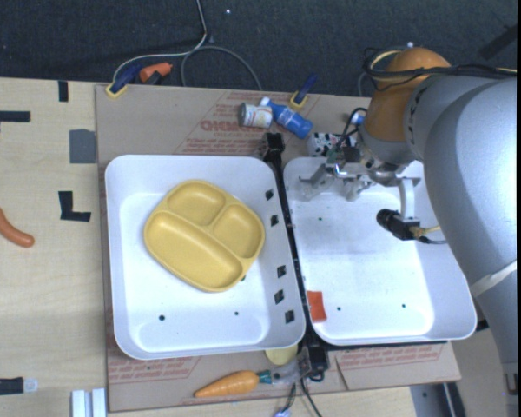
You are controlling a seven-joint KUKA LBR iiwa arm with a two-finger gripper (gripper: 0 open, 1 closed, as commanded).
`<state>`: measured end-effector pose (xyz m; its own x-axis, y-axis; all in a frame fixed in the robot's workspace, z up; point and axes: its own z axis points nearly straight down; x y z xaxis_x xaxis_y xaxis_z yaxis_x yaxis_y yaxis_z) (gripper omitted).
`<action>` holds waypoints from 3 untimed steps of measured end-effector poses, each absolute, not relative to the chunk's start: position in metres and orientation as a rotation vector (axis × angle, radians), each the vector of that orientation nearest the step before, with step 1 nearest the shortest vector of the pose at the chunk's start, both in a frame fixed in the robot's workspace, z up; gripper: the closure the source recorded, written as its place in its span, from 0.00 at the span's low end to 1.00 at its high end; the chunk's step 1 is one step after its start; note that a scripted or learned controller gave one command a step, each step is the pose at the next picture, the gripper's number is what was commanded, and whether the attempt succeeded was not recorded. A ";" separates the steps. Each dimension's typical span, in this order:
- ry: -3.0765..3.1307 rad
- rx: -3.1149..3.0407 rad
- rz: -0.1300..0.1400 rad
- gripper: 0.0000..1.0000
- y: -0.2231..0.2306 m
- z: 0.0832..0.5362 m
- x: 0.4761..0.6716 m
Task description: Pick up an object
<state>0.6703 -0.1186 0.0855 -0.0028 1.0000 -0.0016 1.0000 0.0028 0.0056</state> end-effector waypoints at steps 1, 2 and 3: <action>2.221 2.217 -0.001 0.00 -0.094 0.086 0.651; 2.223 2.218 0.003 0.00 -0.110 0.085 0.670; 2.223 2.214 0.001 1.00 -0.109 0.096 0.669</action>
